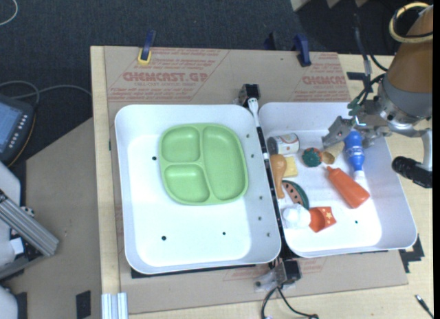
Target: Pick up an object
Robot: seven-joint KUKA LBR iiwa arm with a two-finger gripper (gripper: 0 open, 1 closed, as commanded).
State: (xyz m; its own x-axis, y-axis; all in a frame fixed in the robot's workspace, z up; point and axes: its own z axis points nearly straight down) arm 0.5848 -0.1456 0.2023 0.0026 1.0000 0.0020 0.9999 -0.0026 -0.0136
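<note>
My gripper hangs over the far right part of the right bin, at the end of the grey arm with the orange band. Directly under and just in front of it lies a blue bottle with a white tip. The bottle's upper end reaches in beneath the gripper, and I cannot tell whether the two touch. An orange bottle lies slanted just in front of the blue one. A small green round object sits to the gripper's left.
The right bin also holds a white and brown piece, an orange-brown piece, a watermelon slice, a white lump and a red piece. A green divided plate lies in the left bin.
</note>
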